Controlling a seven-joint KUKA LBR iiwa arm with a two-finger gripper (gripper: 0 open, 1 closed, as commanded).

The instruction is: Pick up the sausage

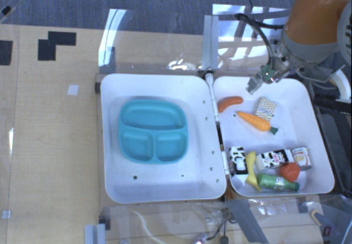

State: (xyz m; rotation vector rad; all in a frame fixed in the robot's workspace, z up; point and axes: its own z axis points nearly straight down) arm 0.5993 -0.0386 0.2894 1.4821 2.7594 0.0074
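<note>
Gripper (258,82), grip state not discernible, hangs over the right bin's (315,127) far edge; sausage (230,103) lies apart to its near-left by the divider, long axis roughly left-right, carrot (255,121) just beside.

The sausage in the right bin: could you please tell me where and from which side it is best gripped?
Grip the sausage at its middle, from straight above, fingers closing across its narrow width. It lies flat and nearly level across the view, apart from the carrot, with bare floor on both long sides. The bin divider is near its left end.
</note>
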